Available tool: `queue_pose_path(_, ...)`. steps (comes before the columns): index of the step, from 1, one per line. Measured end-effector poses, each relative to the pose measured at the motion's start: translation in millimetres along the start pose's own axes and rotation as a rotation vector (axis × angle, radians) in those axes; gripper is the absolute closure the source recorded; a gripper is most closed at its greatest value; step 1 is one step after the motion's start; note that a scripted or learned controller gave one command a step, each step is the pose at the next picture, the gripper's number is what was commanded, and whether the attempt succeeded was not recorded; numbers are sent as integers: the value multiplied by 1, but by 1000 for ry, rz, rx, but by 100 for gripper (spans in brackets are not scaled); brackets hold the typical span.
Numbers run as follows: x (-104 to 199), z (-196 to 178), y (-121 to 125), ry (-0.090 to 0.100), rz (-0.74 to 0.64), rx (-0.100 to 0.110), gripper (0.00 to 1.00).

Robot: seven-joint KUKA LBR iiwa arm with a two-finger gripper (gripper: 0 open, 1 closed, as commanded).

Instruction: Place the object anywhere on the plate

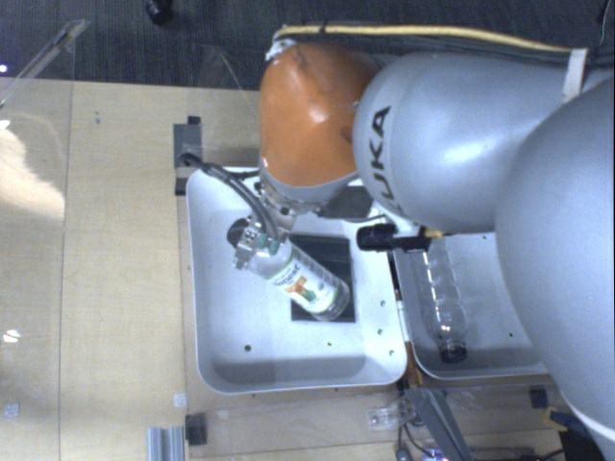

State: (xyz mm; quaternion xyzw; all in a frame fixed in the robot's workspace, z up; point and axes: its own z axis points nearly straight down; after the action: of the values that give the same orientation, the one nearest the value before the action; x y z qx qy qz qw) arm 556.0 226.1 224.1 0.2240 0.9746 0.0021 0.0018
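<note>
Left bin (207,353): This white bin is where I am working. Its floor is mostly bare on the left side and near the front.

My gripper (252,241): It sits at the end of my arm, low in the left bin. It is at the upper-left end of the small bottle. Wires and shiny bits crowd it, so I cannot tell how my hand is set, or if it has a real hold.

Small bottle (303,284): This is the thing I have to move. It has a white label with green and orange on it. It lies slanted, and its long way runs from upper left down to lower right. The upper-left end is at my gripper. The lower-right end lies over the dark plate.

Dark plate (332,254): It is a flat black square in the middle of the left bin, to the right of my gripper. The bottle covers part of it.

What matters next: The plate is to the right of my hand and a bit lower in the view. I think most of the bottle is over it now.

Right bin (480,368): A clear bottle (444,301) lies there, well apart from my gripper.
</note>
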Motion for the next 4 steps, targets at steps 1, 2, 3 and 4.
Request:
queue_pose_path(1, -67, -10, -42, -4, -73, -1, 100)
queue_pose_path(2, -90, -9, -49, -14, -186, -30, 100)
queue_pose_path(3, -139, -24, -122, -6, -397, -1, 100)
queue_pose_path(4, -192, -48, -173, -8, -702, 0, 100)
